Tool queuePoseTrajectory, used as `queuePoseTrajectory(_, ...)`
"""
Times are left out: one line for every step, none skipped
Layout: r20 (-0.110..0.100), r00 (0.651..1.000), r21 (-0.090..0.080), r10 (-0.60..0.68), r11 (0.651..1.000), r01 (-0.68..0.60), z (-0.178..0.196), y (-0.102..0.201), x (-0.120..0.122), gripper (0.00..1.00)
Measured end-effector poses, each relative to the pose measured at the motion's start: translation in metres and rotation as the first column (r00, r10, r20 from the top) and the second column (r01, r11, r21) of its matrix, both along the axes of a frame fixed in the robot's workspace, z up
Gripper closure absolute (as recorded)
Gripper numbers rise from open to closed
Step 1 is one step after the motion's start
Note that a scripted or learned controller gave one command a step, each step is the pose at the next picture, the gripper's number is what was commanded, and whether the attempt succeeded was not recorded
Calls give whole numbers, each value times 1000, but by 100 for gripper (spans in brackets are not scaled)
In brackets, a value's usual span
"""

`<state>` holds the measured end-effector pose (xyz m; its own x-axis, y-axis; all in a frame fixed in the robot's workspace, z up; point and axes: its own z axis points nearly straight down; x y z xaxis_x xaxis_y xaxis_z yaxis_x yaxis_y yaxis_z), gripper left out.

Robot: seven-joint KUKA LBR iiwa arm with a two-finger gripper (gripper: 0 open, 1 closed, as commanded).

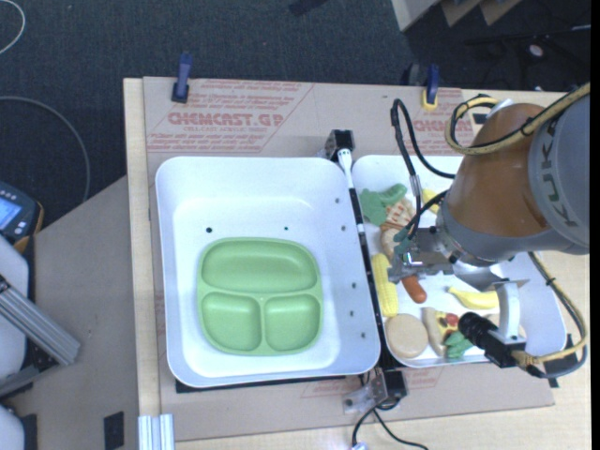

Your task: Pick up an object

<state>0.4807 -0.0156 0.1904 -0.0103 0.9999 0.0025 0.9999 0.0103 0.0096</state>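
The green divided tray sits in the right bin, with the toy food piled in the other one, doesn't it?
Not quite. The camera view shows the green divided tray in the left bin, not the right. The toy food is indeed in the other one, the right bin, where the arm reaches in.

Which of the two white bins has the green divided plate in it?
The left bin. It holds the green plate; the right bin holds mixed toy food.

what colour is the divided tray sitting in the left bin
Light green. The three-compartment tray shows clearly in the camera view.
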Motion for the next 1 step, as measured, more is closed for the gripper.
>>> queuePoseTrajectory(10,1000,-5,-12,1000,12,150,-46,0,100)
